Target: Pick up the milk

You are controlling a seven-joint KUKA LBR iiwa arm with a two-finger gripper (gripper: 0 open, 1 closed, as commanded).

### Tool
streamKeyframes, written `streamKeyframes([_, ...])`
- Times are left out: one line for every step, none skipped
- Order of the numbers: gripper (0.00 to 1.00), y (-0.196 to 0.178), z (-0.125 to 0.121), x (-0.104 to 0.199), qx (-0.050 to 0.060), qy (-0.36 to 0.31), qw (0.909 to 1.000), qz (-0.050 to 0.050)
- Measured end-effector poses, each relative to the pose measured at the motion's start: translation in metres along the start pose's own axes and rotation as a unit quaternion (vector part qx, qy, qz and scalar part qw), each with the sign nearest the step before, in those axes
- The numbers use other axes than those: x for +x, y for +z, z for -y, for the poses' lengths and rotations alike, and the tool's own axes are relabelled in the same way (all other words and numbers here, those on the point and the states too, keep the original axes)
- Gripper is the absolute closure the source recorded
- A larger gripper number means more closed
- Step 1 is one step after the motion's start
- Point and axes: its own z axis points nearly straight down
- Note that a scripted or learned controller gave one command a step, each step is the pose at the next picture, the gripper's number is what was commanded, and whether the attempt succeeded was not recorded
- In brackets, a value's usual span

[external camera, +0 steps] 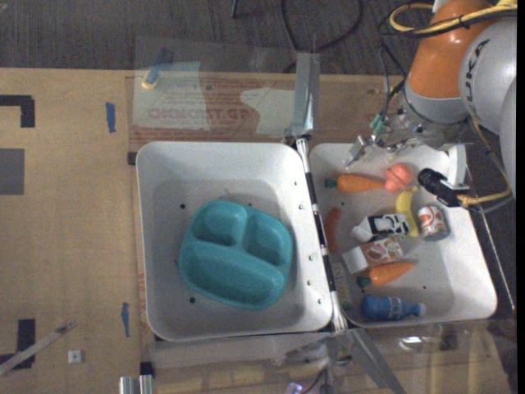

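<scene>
Even, soft overhead light — white bins [156, 245] bright, shadows faint, glare on the clear sheet [205, 97], overall slightly blurry.

1. A light wooden bench top [66, 220] fills most of the view, seen from above at a slant.
2. Along the top runs a strip of dark grey floor [123, 6], where a black cable loop [321, 11] lies.
3. Black squares [18, 111] mark the bench's left edge, and short pieces of blue tape [110, 117] are stuck near them.
4. A clear plastic sheet [221, 93] lies on the bench at the upper middle, over faint reddish lettering.
5. A thin metal strip [37, 345] lies at the lower left.
6. The light is even and soft, with weak shadows.
</scene>
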Motion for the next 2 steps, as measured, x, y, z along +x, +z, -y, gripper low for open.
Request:
streamKeyframes([0.0, -0.045, 0.002, -0.013, -0.003, -0.001, 1.0, 0.001])
streamKeyframes([0.0, 0.076, 0.047, -0.014, -0.003, -0.032, 0.9995, 0.001])
